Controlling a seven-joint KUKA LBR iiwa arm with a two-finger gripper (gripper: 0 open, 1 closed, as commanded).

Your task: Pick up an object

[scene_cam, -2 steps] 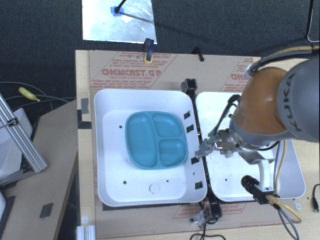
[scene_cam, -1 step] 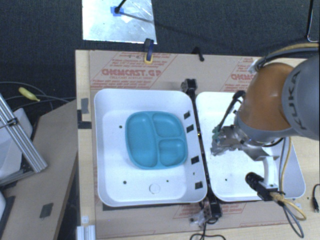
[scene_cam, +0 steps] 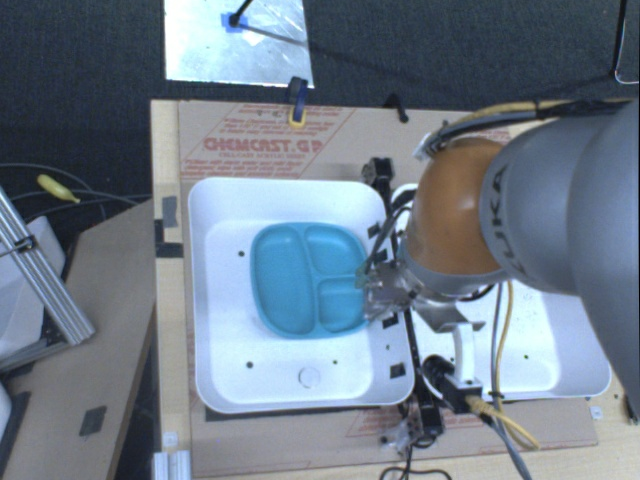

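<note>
gripper (scene_cam: 372,296): at the right edge of the blue divided plate (scene_cam: 305,280), left white bin (scene_cam: 220,368); finger state cannot be told, hidden beneath the arm (scene_cam: 520,208).

Below me lies a light blue divided plate (scene_cam: 305,280), flat and right side up in the left white bin (scene_cam: 230,378). It has three compartments, and its right edge sits close against the bin's right wall.

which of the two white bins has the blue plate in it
The left bin, the one farther from the arm's base. The blue divided plate lies flat on its floor; the right bin sits largely under the arm.
</note>
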